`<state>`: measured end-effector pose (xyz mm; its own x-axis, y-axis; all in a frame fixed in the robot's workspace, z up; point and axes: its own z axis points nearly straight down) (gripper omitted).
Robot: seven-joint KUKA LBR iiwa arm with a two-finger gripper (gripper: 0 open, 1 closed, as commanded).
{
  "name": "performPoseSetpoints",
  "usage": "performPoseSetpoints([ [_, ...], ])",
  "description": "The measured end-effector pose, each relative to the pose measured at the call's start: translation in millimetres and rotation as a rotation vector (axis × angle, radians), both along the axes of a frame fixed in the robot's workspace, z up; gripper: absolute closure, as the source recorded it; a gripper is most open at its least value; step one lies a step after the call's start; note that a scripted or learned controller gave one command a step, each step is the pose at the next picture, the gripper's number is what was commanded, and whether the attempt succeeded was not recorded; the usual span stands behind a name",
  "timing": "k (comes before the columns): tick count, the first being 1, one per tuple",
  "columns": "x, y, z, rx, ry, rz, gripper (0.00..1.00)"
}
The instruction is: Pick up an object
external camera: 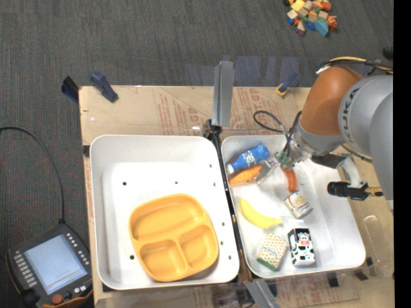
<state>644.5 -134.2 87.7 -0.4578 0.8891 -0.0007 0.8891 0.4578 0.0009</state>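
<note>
My gripper (273,167) reaches down into the right bin (340,226) near its back left part. Its tip is right beside the orange carrot (244,176) and the blue bottle (249,157), which lie against the bin's left wall. A red sausage-like piece (291,179) lies just right of the gripper. Nearer the front are a yellow banana (259,215), a small can (298,204), a cow-patterned carton (301,247) and a green and yellow box (273,251).
The left bin (112,172) holds a yellow divided tray (173,236). The arm's orange band (331,108) and grey body hang over the right bin's back right corner. A pile of toy blocks (309,10) lies on the floor far behind.
</note>
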Motion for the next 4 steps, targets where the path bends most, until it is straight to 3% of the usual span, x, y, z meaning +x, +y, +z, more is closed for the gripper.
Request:
performPoseSetpoints([
  [1,0,-1,9,0.001,0.000,-0.001,1.00],
  [2,0,-1,9,0.001,0.000,-0.002,0.00],
  [3,2,-29,2,0.001,-0.003,-0.383,0.00],
  [4,-44,-51,-1,0.002,0.003,-0.236,0.00],
])
